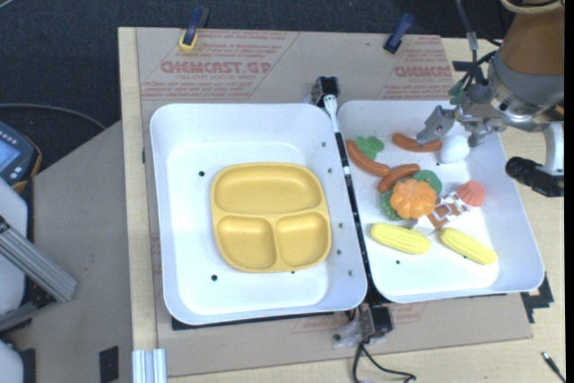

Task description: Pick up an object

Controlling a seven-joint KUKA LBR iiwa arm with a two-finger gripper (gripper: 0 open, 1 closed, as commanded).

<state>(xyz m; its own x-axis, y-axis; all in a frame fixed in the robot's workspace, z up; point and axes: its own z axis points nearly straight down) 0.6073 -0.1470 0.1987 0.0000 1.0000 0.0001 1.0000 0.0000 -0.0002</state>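
In the camera view, the arm [531,40] reached in from the right over the far corner of the right bin [516,233], with its gripper [446,128] low above the bin floor. One grey finger [434,123] pointed down beside the small orange sausage [415,140], and a white piece sat just right of it; whether the fingers stood apart or together could not be told, and nothing showed between them.

The things to choose from all lay in the right bin: that small sausage nearest the gripper, two longer sausages [363,159] toward the bin's left wall, a green leafy piece under an orange pumpkin [413,198] in the middle, a red-and-white piece [451,206] beside it, and two corn cobs [400,238] near the front. The left bin [175,193] held a yellow divided tray [269,215].

The likeliest trouble, as I judged it, was the small sausage rolling or skidding aside if a finger landed on it rather than beside it, since it looked round and smooth. The bin's far rim was near, so a descent could also catch the wall.
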